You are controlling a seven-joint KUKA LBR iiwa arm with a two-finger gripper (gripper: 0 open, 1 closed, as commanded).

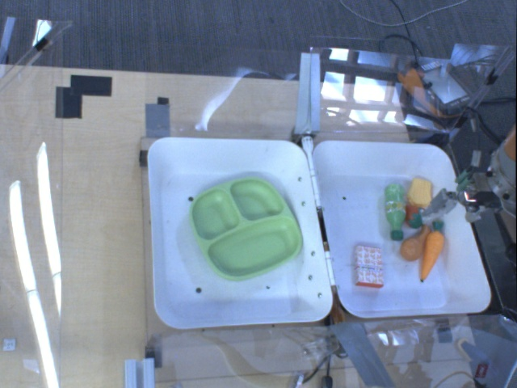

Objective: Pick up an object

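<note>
The gripper (443, 204) reaches in from the right edge and hangs low over the right bin (355, 293), its tip at the cluster of toy food along that bin's right side; whether its fingers are apart or together I cannot tell, since the tip is small and blurred against the items under it, and nothing can be seen held between them.

The cluster is tight: a yellow block (419, 191) at the far end, a green bottle-like toy (394, 208) just left of it, an orange carrot (432, 254) lying lengthwise toward the near side, and a brownish round piece (412, 249) touching the carrot's left flank; a small red-patterned box (368, 266) sits apart, nearer the bin's middle and near edge; the left bin (170, 289) holds a green divided plate (245, 227).

Judging by looks, these are light, stiff plastic pieces with smooth, rather slippery skins; none seems fragile. The carrot tapers, so a grip across its thick upper part should hold better than one near the point; the yellow block offers flat sides but is hemmed in by neighbours; the box stands free and has parallel faces, so it looks the easiest to grasp cleanly; crowding is the main risk for a pick in the cluster.
</note>
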